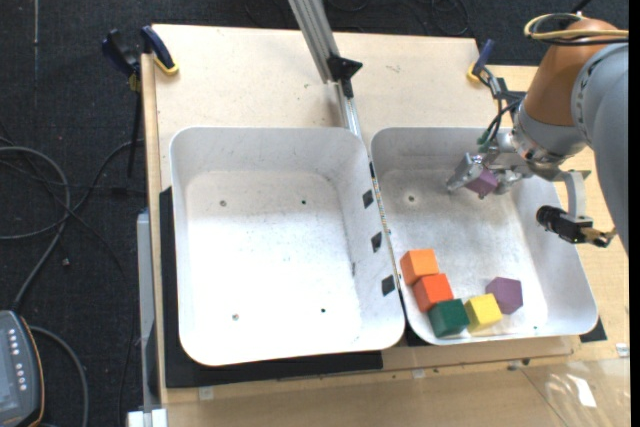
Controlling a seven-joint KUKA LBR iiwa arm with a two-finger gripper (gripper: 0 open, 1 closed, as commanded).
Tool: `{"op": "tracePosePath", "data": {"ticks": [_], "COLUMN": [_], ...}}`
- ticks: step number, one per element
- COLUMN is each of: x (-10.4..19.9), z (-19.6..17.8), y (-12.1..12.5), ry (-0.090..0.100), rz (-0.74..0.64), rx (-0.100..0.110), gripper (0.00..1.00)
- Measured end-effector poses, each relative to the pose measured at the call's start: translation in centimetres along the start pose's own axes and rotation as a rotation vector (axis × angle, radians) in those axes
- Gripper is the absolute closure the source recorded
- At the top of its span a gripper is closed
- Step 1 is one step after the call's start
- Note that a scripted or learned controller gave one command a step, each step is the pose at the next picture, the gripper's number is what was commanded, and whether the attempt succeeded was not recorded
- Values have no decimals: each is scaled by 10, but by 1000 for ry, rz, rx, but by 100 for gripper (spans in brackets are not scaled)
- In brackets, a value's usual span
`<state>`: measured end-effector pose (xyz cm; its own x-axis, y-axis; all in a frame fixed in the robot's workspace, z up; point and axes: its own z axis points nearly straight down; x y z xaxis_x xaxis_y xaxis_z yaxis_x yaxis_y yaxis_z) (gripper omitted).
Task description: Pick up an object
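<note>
My gripper (480, 175) hangs over the back of the right bin (560, 265), reaching in from the right. A small purple block (486, 183) sits between its fingers, and the gripper is shut on it. Whether the block touches the bin floor I cannot tell. At the front of the same bin lie an orange block (419, 264), a red-orange block (433, 290), a green block (448, 317), a yellow block (483, 311) and a second purple block (506, 294), clustered close together.
The left bin (200, 215) stands beside the right one, sharing a raised middle wall (375, 215). A slanted metal rail (305, 0) comes down to the bins' back edge. Clamps (150, 50) (482, 60) grip the bench's back corners.
</note>
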<state>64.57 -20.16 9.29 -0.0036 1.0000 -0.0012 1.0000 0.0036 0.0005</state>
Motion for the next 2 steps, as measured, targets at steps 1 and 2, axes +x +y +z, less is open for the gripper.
{"op": "tracePosePath", "data": {"ticks": [1, 2], "x": [59, 55], "z": [-3, -13], "y": [22, 21], "ry": [1, -2], "rz": [-4, -2], "rx": [-3, -2], "gripper": [0, 100]}}
